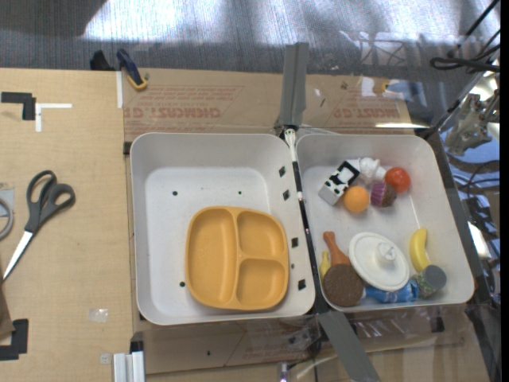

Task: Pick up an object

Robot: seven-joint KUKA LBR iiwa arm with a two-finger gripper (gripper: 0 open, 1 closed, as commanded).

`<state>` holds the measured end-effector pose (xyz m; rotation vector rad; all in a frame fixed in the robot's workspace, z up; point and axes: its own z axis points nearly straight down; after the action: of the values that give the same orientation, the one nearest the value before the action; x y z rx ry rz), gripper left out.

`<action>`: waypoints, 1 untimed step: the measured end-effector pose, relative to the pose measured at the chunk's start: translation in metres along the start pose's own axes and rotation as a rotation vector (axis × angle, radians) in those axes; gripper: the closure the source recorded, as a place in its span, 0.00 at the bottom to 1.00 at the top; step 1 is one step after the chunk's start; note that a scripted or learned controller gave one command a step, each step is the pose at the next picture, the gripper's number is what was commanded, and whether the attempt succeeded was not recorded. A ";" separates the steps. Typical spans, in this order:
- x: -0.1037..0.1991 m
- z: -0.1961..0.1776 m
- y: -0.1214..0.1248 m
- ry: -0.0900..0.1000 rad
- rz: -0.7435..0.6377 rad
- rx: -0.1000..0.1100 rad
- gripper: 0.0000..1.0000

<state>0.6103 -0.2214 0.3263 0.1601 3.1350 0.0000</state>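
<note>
- Two white bins sit side by side; the left bin (pixel 151 213) contains a yellow divided tray (pixel 236 258), probably as the drop place.
- The small objects are crowded in the right bin (pixel 445 189): orange ball (pixel 356 200), banana (pixel 419 249), white lid (pixel 380 259).
- I cannot tell the state of the gripper.

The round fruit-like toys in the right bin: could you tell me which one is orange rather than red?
It is the orange ball, lying left of the purple piece. The red tomato-like ball sits farther up and right, nearer the bin's back wall.
</note>
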 end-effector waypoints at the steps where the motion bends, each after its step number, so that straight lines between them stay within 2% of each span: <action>1: -0.019 -0.121 0.002 -0.005 -0.537 0.001 1.00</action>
<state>0.6296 -0.2214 0.4469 -0.6760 3.0608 -0.0023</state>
